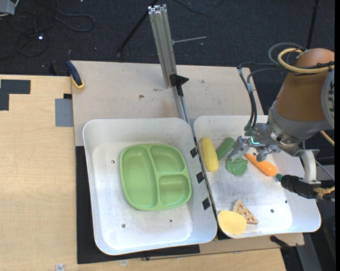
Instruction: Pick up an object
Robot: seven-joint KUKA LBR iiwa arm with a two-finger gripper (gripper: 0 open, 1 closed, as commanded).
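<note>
In the camera view, the claw (254, 144) hangs over the right bin (305, 222); its opening cannot be told. Just beside it lie a glossy orange carrot (261, 165), a crumpled green lettuce leaf (236, 166) and bumpy yellow corn (209, 154).

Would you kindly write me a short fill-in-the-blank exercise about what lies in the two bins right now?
1. The divided plate in the left bin is ____ in colour.
2. The plate has ____ compartments.
3. The corn cob lies in the ____ bin.
4. The gripper hovers over the right bin, close to an orange ____.

Missing words: green; three; right; carrot
</note>
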